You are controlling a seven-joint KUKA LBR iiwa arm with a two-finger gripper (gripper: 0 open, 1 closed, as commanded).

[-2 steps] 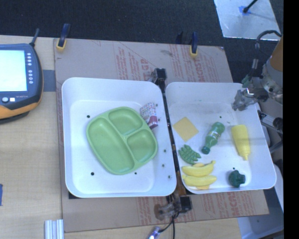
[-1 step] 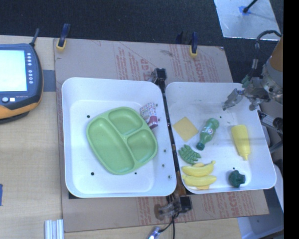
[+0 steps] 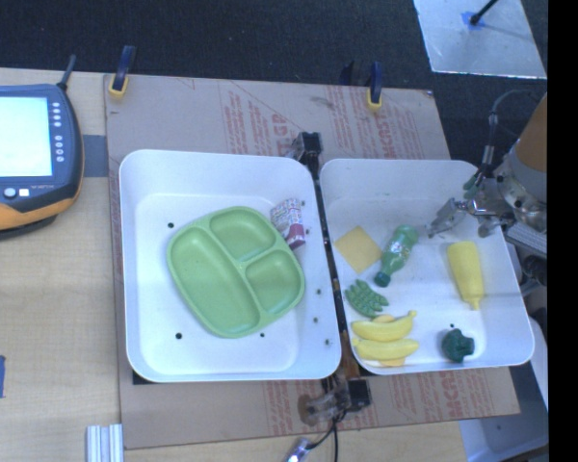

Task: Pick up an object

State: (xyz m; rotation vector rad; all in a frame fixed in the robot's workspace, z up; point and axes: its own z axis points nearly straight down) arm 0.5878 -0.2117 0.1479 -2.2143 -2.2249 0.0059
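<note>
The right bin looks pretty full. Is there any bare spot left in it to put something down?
Yes. The right bin has bare floor along its far wall, above the yellow block and the green bottle. A smaller gap lies between that bottle and the yellow bottle. The near edge is crowded: bananas, green bunch, dark green piece.

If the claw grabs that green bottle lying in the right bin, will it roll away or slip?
The green bottle lies on its side and looks round, so a nudge would probably roll it across the smooth bin floor. It looks like small toy plastic, so likely light and stiff. Its narrower cap end may slip from the claw; the wider body seems the safer spot.
</note>
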